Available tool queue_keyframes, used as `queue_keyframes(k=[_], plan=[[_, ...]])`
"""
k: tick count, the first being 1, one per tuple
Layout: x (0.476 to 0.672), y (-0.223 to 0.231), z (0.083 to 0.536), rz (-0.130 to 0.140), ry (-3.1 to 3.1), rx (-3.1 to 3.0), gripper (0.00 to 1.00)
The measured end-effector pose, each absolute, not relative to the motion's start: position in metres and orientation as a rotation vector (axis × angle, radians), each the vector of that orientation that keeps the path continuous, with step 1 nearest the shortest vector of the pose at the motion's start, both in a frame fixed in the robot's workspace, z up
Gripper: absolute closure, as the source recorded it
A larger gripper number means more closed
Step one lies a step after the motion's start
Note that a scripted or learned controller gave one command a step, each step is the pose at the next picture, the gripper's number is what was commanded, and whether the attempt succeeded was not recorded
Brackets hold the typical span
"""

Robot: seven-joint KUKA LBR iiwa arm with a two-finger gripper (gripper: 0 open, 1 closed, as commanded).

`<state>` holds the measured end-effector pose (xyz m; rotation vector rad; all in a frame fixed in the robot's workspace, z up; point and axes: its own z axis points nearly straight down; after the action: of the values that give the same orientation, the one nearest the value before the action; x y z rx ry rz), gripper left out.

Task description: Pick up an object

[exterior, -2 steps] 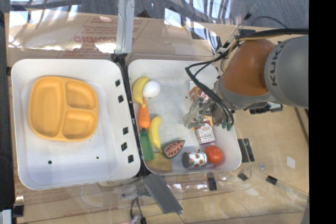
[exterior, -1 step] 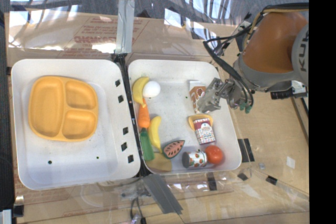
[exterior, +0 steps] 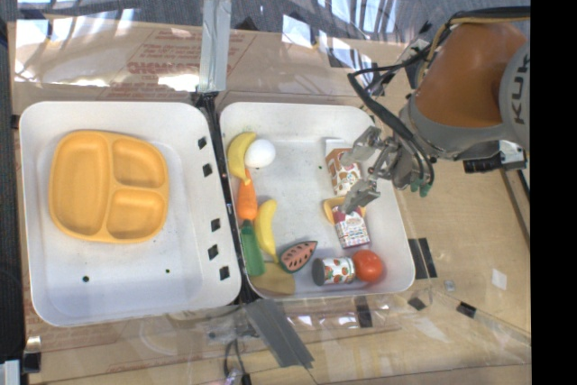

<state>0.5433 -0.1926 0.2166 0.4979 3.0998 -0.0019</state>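
The fingers (exterior: 365, 167) stand apart, empty, one near a small carton (exterior: 341, 169), the other just above a second carton (exterior: 352, 228), at right of centre. The arm (exterior: 460, 90) reaches in from the right edge, wrist angled down-left over the right bin (exterior: 297, 117). Around lie a tomato (exterior: 368, 266), can (exterior: 334, 271), watermelon slice (exterior: 297, 255), bananas (exterior: 266, 228), carrot (exterior: 247, 201) and egg (exterior: 261, 154). The lower carton's long axis runs roughly up-down in the frame. The left bin (exterior: 117, 288) holds a yellow tray (exterior: 108, 186).
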Motion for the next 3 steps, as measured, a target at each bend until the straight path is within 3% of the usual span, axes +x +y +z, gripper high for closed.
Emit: queue_keyframes(k=[1,2,3], plan=[[0.604,-0.208,0.092,-0.001,3.130,0.226,0.00],[0.542,-0.208,0.093,0.000,3.116,0.383,0.00],[0.545,-0.207,0.103,0.000,3.114,0.371,1.00]])
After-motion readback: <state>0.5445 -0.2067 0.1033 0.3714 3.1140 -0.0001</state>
